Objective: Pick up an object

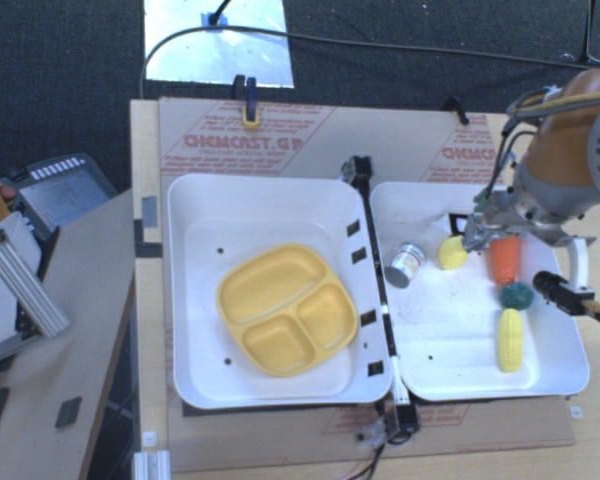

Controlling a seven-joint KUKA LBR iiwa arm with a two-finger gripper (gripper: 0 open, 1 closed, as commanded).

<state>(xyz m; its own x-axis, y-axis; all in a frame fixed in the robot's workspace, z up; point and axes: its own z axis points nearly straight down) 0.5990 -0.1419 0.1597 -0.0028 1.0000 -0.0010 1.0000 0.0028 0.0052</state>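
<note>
On the desk (150, 268) two shallow white bins sit side by side. Lying in the left bin (195, 203) is a yellow divided tray (285, 308), turned at a slant, with one long compartment and two smaller ones. Scattered across the right bin (550, 368) are several small things: a silver can (406, 264) lies on its side near the bin's left wall, a yellow lemon-like fruit (452, 253) rests just to the right of it, an orange carrot-like piece (504, 258) stands further right, a small dark teal object (517, 294) sits just on the near side of the orange piece, and a yellow corn cob (510, 340) lies nearer still, pointing toward the near edge.

From the right the grey arm with its orange band (570, 128) reaches over the far part of the right bin. Its hand (485, 230) hangs low above the spot between the yellow fruit and the orange piece, close to both. Whether the hand is open or closed I cannot tell from this angle, and nothing is plainly seen between its tips.

A cardboard sheet (310, 133) with red lettering lies under both bins.
</note>
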